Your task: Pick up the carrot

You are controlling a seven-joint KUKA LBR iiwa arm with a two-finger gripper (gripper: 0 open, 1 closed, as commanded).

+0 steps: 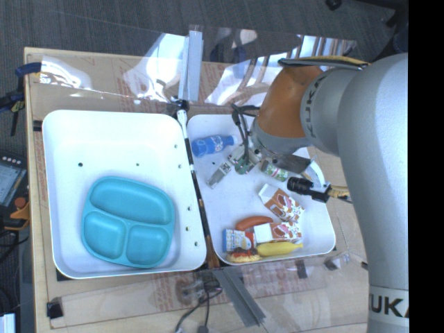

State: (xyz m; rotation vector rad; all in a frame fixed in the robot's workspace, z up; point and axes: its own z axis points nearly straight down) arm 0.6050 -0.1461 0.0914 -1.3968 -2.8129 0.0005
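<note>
An orange-red elongated piece, which I take for the carrot (254, 222), lies in the near part of the right bin (320, 222). It rests among other toy foods. My gripper (222, 172) hangs low over the far left part of that bin, just right of a blue bottle (210, 145). It is well apart from the carrot, which sits nearer the camera and to the right. I see nothing held in it.
Around the carrot lie a yellow banana-like piece (280, 248), a small carton (238, 239), a red-and-white packet (284, 205) and an orange piece (243, 257) at the bin's near wall. The left bin (62, 144) holds a blue compartment tray (128, 220).
</note>
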